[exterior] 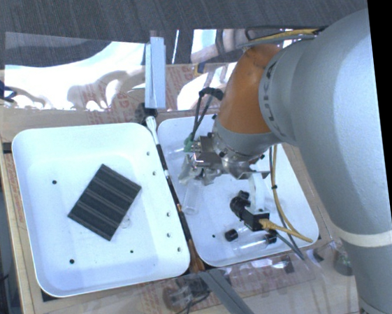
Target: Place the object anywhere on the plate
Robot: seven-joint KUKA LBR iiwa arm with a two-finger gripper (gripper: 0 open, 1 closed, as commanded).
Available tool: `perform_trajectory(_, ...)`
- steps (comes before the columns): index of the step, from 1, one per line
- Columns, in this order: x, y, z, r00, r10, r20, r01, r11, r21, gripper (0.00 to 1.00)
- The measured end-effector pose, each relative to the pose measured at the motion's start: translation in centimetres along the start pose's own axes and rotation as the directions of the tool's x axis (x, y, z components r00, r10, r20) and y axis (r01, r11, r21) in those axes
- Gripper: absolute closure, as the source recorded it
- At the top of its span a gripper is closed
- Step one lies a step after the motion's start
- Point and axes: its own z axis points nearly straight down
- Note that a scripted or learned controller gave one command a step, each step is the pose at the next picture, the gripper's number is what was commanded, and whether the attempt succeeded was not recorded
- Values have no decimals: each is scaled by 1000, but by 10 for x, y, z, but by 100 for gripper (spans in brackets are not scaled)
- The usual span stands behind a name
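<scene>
Bench holds two white bins [43,170]; pincer [198,163] over the right one, open or closed can't be told. Small black object [231,234] lies below-right of it, ribbed dark plate [104,200] well left. Risk: an empty grab, since object sits off to pincer's side.

White left bin [52,253] dotted with a few dark specks, white right bin [214,251], dark grey plate [105,201] with fine parallel stripes, small black piece [231,235], grey arm [330,102] with orange band [243,105], tan wooden counter [93,302], dark grey floor [95,16] with faint weave.
</scene>
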Motion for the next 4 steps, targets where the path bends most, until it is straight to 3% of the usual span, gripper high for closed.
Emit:
perform_trajectory(1,73,40,-72,988,152,0,-152,988,-2,100)
perform_trajectory(2,143,89,-135,1000,-6,1,6,1000,-5,100)
perform_trajectory(3,88,42,-154,992,-123,0,123,992,-1,100)
perform_trajectory(4,17,-22,-100,974,-225,2,225,974,0,100)
